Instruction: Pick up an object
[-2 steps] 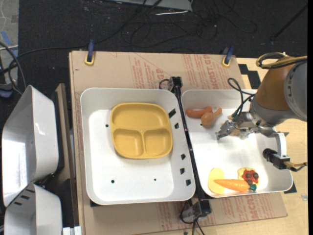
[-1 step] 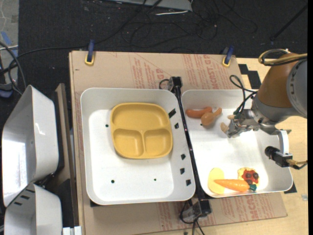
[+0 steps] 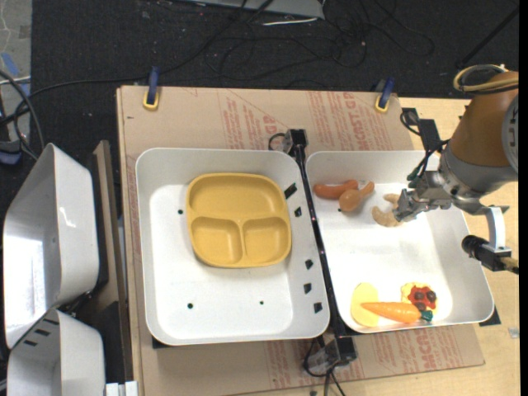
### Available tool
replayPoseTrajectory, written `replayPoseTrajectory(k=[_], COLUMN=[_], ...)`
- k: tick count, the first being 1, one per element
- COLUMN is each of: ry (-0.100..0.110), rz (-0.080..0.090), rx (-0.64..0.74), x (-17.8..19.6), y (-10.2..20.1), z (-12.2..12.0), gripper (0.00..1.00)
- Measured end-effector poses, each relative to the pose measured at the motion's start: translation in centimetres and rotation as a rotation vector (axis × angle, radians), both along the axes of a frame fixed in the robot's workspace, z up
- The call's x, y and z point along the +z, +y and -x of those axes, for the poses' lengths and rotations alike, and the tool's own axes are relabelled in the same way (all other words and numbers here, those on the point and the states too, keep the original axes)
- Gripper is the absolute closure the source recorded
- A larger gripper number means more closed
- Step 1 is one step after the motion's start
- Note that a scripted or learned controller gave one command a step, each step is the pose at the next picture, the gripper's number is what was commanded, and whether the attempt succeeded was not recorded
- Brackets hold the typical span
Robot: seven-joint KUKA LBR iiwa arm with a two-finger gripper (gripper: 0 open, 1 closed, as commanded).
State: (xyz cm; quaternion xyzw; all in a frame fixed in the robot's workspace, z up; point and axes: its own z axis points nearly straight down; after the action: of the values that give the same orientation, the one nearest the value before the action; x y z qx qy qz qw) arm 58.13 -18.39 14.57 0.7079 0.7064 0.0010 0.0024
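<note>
In the right bin several toy foods lie loose. An orange sausage and a brown piece rest near its back left. A tan curved piece lies just left of my gripper, which sits low at the bin's back right, touching or nearly touching it. An orange carrot lies across a yellow piece at the front, beside a red and yellow piece. Nothing shows clearly between the fingers.
The left bin holds a yellow divided plate. A black divider with clips runs between the bins. Blue and yellow clamps hold the board at the back. White tubs stand at the far left.
</note>
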Motion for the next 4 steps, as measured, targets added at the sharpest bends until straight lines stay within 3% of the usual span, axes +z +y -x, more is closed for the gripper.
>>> replayPoseTrajectory(k=[2, 4], ry=[-0.001, 0.005], rz=[0.000, -0.004], rx=[0.005, 0.009], x=[10.1, 10.6], y=[0.3, 9.8], z=[0.9, 3.2], gripper=[1.00, 1.00])
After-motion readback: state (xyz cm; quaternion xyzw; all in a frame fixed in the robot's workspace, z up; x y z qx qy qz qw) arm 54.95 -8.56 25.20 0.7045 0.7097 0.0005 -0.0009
